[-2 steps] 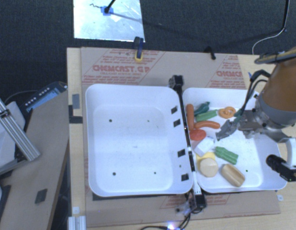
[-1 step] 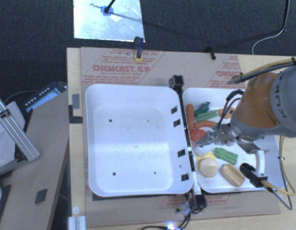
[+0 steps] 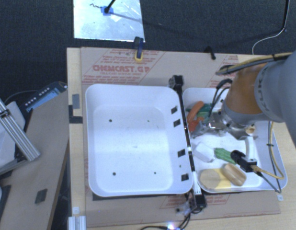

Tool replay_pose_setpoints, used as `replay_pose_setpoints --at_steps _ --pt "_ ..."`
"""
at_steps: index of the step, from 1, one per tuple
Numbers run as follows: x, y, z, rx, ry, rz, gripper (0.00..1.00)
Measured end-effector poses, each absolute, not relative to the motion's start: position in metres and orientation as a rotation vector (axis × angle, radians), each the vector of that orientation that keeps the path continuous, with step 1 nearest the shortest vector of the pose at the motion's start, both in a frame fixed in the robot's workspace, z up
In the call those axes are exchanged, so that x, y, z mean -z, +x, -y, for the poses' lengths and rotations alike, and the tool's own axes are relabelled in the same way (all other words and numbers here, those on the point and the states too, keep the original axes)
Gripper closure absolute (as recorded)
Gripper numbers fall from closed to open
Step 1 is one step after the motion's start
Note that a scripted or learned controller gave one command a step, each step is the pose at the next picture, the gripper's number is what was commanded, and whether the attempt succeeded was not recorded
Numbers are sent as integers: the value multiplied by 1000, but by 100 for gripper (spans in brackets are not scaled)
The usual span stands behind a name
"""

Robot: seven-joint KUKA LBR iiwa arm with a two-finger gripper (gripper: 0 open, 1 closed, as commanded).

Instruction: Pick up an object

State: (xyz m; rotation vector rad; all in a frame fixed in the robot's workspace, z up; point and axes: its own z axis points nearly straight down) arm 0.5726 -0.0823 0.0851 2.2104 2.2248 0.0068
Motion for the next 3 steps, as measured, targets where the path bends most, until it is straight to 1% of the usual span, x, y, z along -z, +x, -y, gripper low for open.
replay_pose_setpoints --at_steps 1,2,3 --pt "-85 620 90 -6 2212 -2223 0" --pt "-96 619 90 -7 2213 -2224 100" --pt "-190 639 30 -11 2207 -2228 100"
